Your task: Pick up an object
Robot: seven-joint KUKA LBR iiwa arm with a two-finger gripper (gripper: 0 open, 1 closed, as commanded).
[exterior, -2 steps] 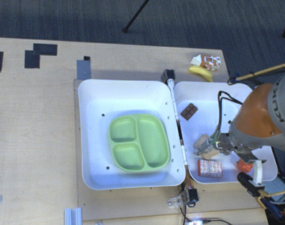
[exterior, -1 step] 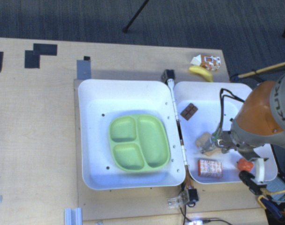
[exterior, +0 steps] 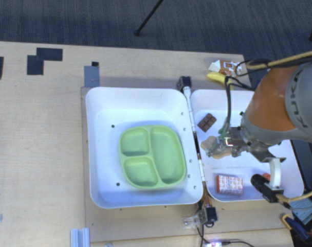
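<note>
Camera view shows our tool [exterior: 220, 145] low in the right bin [exterior: 248, 98], near its left wall; we cannot tell its state (the wrist hides much of it). Something pale sits right at its tip, too blurred to name. Candidates lie close: a small brown chocolate-like block [exterior: 206, 121] just above and a red-and-white packet [exterior: 230, 183] below. We judge both light; the block stiff, best pinched across its short sides, the packet probably crinkly and slippery. The green divided tray [exterior: 152, 156] fills the left bin [exterior: 102, 138].
</note>
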